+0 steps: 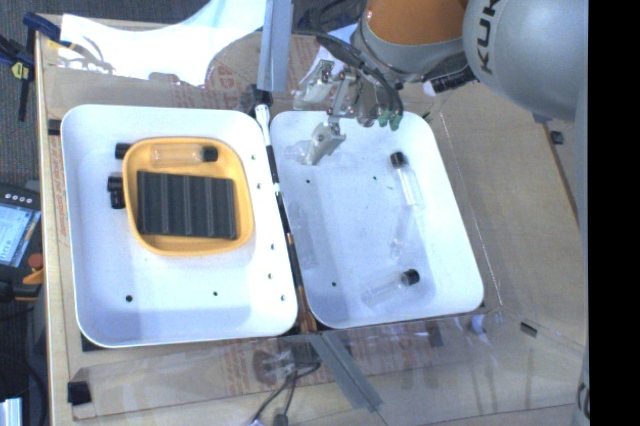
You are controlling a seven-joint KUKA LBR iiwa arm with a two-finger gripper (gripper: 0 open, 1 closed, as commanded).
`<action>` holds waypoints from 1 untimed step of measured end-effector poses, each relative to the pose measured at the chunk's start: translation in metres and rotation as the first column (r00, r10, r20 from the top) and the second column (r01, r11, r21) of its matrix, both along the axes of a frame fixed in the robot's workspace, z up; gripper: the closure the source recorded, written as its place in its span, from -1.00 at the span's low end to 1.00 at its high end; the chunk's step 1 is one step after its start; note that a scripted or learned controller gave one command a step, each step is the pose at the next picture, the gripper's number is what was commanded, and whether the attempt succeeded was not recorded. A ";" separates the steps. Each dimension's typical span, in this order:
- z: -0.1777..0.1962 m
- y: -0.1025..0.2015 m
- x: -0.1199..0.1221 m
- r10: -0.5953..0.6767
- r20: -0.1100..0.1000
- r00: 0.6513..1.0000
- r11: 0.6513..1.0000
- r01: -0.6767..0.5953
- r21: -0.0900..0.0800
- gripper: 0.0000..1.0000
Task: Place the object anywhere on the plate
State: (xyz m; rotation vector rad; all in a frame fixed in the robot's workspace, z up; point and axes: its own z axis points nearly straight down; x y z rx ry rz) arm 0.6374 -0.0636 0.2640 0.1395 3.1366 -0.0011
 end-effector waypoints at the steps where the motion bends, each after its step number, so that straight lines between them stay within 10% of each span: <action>1: 0.008 -0.044 -0.042 -0.075 -0.002 0.997 0.997 0.075 0.000 -1.00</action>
